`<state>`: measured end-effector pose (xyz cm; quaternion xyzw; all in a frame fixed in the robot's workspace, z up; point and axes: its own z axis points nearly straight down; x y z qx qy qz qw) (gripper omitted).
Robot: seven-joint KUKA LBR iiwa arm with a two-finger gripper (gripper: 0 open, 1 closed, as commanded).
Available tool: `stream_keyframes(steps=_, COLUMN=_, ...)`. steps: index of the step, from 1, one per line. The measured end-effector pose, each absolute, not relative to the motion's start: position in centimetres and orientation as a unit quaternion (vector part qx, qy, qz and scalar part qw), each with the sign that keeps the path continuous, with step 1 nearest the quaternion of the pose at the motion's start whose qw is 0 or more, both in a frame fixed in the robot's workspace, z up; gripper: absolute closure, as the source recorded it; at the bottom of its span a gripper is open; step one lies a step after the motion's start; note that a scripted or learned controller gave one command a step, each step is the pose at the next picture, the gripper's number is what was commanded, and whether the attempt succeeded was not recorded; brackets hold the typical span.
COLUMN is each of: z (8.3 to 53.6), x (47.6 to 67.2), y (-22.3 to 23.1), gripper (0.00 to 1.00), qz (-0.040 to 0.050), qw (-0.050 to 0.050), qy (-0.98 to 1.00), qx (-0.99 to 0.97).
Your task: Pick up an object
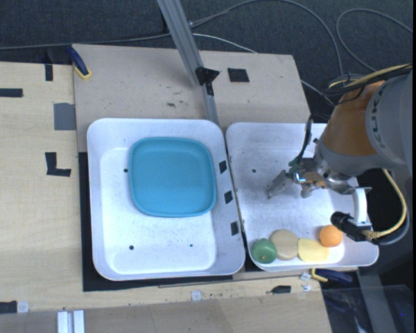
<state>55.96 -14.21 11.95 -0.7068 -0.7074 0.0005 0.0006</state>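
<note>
Nearest, along the right bin's point(277, 151) front edge, lie a green piece point(264, 250), a beige round point(286, 243), a yellow block point(313, 250) and an orange ball point(330, 236), all likely light, smooth, prone to slip; the ball's middle seems the best hold. Farther back the gripper point(286, 184) hangs over bare floor, fingers spread and holding nothing, while the blue plate point(172, 176) fills the left bin point(104, 207).

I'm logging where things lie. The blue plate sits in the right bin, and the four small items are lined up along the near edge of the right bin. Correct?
Not quite. The blue plate sits in the left bin, as the camera view shows. The four small items are indeed lined up along the near edge of the right bin.
</note>
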Motion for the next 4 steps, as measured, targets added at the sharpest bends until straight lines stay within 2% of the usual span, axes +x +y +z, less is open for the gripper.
stream_keyframes(steps=1, z=8.9, x=56.0, y=-14.2, gripper=0.0, qz=0.0002, qw=0.0, qy=-0.707, qx=-0.707)
stream_keyframes(steps=2, z=10.0, x=56.0, y=-14.3, gripper=1.0, qz=-0.0001, qw=-0.001, qy=-0.707, qx=-0.707)
stream_keyframes(steps=4, z=19.5, x=57.7, y=-14.9, gripper=1.0, qz=-0.0008, qw=-0.001, qy=-0.707, qx=-0.707)
